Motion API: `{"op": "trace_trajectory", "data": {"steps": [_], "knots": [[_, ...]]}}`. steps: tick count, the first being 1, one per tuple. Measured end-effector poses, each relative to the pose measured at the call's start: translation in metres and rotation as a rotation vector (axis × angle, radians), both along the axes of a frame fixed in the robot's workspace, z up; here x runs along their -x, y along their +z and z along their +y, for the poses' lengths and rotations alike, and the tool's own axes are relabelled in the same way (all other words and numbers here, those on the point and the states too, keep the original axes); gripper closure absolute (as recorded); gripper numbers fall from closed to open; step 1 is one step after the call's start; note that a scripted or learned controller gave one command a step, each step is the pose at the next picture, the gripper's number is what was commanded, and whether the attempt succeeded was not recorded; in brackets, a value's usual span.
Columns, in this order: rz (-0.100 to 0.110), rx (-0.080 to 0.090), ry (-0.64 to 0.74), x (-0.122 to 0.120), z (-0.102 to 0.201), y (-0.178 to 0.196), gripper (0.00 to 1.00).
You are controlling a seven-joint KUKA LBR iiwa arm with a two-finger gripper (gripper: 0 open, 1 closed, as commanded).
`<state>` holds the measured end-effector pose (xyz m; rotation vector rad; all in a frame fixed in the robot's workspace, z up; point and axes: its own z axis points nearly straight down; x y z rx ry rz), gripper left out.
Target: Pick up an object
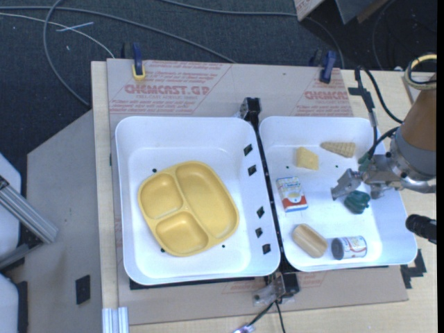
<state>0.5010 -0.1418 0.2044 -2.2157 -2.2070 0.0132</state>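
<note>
nothing lifted yet: jaws [349, 186] low in the right bin [388, 252], just beside a teal object [359, 201]; whether apart or together, cannot tell.

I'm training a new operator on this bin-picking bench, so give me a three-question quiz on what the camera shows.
1. True or false: the yellow divided tray lies in the right bin.
2. Which item lies closest to the gripper? A) small can B) dark green object C) yellow wedge
3. Fill in: the red and white carton lies near the right bin's ____ wall.

Key: 1 false, it lies in the left bin; 2 B; 3 left.
</note>
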Motion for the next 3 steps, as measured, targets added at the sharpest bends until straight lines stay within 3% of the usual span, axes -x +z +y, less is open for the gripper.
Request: {"op": "trace_trajectory", "data": {"steps": [1,3], "knots": [[-0.014,0.003,0.004,-0.003,0.001,0.007,0.00],[-0.011,0.001,0.004,-0.006,0.003,-0.096,0.00]]}}
